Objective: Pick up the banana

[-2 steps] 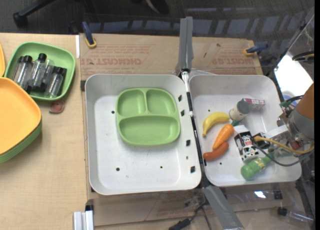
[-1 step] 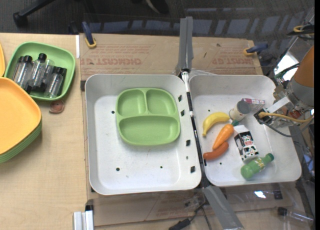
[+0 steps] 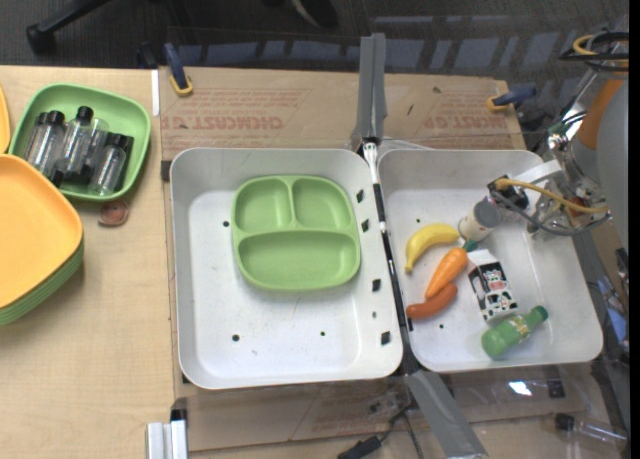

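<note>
- A yellow banana (image 3: 431, 243) lies in the left part of the right white bin (image 3: 560, 347), curved, one end near the bin's left wall and the other pointing toward the gripper.
- Just below it an orange carrot (image 3: 447, 271) lies at a slant, and a red-orange chili pepper (image 3: 432, 305) rests at the carrot's lower end.
- To the right of the carrot sits a small white-and-black packet (image 3: 492, 288); below that, a green bottle (image 3: 512, 333) lies on its side near the bin's front wall.
- The gripper (image 3: 480, 219) hangs over the right bin, just beside the banana's right end, cables looping behind it; whether its fingers are spread or closed cannot be told, and nothing is seen between them.
- The left white bin (image 3: 200, 327) holds a green three-section plate (image 3: 296, 232).
- Beyond the bins, on the bench's left, a green tray (image 3: 128, 117) carries dark-capped vials (image 3: 75, 147), next to stacked orange plates (image 3: 35, 242).
</note>
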`<move>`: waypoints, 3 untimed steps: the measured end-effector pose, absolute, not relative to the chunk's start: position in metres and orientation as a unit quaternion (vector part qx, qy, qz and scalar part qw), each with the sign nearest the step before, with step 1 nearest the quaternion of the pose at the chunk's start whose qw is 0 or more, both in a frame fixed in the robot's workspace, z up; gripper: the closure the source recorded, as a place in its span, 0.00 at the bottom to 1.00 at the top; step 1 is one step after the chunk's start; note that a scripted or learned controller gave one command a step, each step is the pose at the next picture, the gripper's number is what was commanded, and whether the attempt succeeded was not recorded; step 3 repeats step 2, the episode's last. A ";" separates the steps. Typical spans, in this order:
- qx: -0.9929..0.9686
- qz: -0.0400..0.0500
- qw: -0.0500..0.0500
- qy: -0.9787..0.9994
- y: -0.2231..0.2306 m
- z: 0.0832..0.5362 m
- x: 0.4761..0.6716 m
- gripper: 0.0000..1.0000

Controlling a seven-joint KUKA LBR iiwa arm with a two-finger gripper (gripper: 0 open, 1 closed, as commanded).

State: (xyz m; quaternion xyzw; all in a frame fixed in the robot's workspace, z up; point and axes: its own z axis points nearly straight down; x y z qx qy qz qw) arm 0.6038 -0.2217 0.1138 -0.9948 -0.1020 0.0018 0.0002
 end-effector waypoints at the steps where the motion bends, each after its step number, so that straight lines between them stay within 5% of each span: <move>1: -0.995 0.002 0.002 -0.104 -0.219 0.091 0.643 1.00; 2: -0.993 0.002 0.001 -0.116 -0.155 0.091 0.616 1.00; 3: -0.993 0.002 0.001 -0.116 -0.155 0.091 0.616 1.00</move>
